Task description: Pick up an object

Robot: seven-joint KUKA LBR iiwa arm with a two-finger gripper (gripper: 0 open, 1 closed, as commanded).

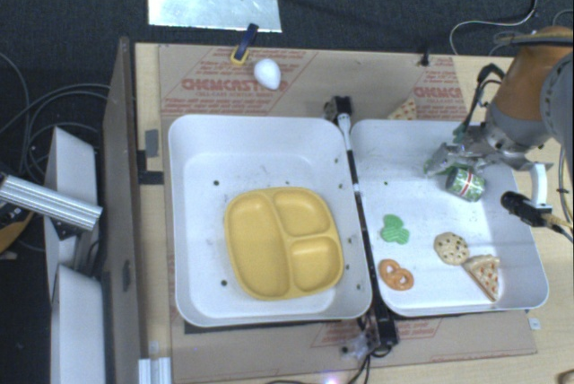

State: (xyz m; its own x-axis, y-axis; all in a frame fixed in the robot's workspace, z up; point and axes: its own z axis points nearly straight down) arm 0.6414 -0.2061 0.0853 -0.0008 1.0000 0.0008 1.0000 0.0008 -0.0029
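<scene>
The right bin [408,149] holds several small things. A green, red and white can [465,183] lies on its side at the far right. A green broccoli piece [394,230], a pretzel [395,274], a cookie [450,247] and a pizza slice [484,274] lie toward the front. My gripper [456,160] is down in this bin, right over the can's far side and touching or nearly touching it. The can rests on the bin floor.
The left bin [206,149] holds a yellow divided plate [283,241]. On the bench behind the bins lie a white egg [266,73], a small yellow and blue item [242,46] and a cracker [404,110]. The bins' shared wall [353,185] runs down the middle.
</scene>
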